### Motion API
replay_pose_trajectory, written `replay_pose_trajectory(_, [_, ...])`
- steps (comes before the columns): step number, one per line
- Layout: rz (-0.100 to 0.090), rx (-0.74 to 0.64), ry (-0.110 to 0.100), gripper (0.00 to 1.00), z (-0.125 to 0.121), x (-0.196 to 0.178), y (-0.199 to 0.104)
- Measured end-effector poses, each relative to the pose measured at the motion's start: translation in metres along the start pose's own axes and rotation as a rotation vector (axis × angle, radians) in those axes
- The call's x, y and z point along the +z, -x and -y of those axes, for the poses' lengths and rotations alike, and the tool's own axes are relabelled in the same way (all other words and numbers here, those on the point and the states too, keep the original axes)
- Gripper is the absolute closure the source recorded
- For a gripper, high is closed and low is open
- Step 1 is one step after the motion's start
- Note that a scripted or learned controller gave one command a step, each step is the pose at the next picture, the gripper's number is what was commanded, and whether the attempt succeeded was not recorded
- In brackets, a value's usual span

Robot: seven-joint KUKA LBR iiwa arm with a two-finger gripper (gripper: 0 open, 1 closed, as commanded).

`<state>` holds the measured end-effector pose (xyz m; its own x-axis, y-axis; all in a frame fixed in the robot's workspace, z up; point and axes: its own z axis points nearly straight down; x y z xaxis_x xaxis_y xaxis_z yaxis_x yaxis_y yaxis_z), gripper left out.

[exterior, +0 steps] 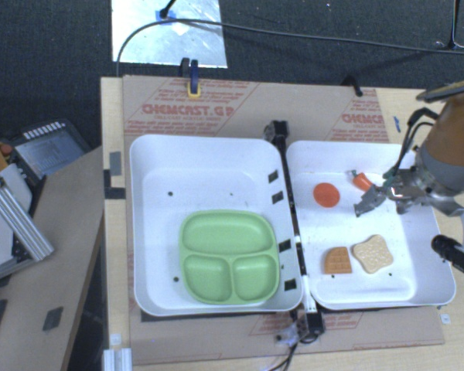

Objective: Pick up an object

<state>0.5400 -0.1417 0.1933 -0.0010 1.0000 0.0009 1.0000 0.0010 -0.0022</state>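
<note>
While jaws' state unclear: red disc [326, 195] beside; toast [372, 253], cracker [338, 260] below.

- The hand [373, 201] hangs over the right bin [425, 292], fingers spread, nothing between them.
- Just beside it: a small orange piece [361, 181] and a red disc [326, 195].
- Nearer the front, a brown cracker [338, 260] touches a pale toast slice [372, 253].
- The left bin [151, 207] holds a green divided plate [228, 255].

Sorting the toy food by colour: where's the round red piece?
The round red piece lies in the right bin, upper left part, left of the gripper.
</note>
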Motion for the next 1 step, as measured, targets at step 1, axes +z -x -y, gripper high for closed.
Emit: replay_pose_trajectory(1, [0.0, 0.0, 0.0, 0.0, 0.0078, 0.0546, 0.0063])
